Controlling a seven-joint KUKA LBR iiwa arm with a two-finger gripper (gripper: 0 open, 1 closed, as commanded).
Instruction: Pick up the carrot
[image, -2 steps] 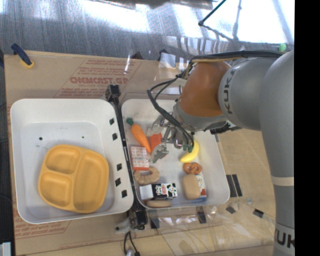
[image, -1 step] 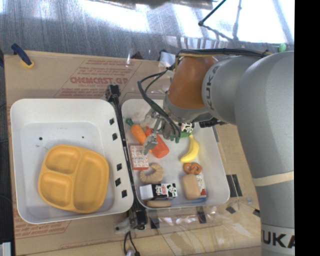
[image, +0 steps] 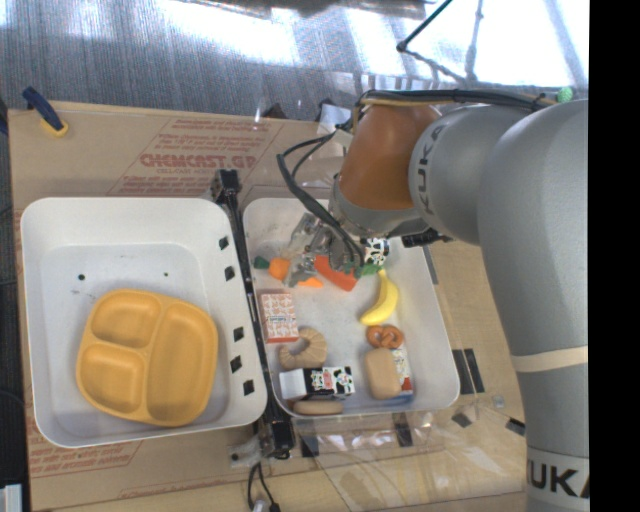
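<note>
White plastic forms both shallow bins on the surface. The left bin (image: 40, 300) holds a yellow compartment tray (image: 147, 357) lying flat toward its near side. The right bin (image: 432, 330) holds the small items.

The carrot (image: 337, 275) lies in the far part of the right bin, orange, angled, with a small orange piece (image: 279, 268) just to its left. The grey arm (image: 500, 170), with its orange band (image: 385, 160) above the wrist, reaches in from the right, and the end effector (image: 322, 252) sits low over the carrot, touching or nearly touching it. From this angle I cannot tell how wide the end effector is set, nor whether the carrot is gripped.

A banana (image: 381, 299) lies just right of the carrot. A pretzel (image: 385, 336) sits below the banana. A red-and-white card (image: 278, 314) lies near the left wall. A croissant (image: 304, 348) lies below that card. A cow-patterned carton (image: 320, 381) and a tan bread piece (image: 382, 374) rest near the front wall.
</note>
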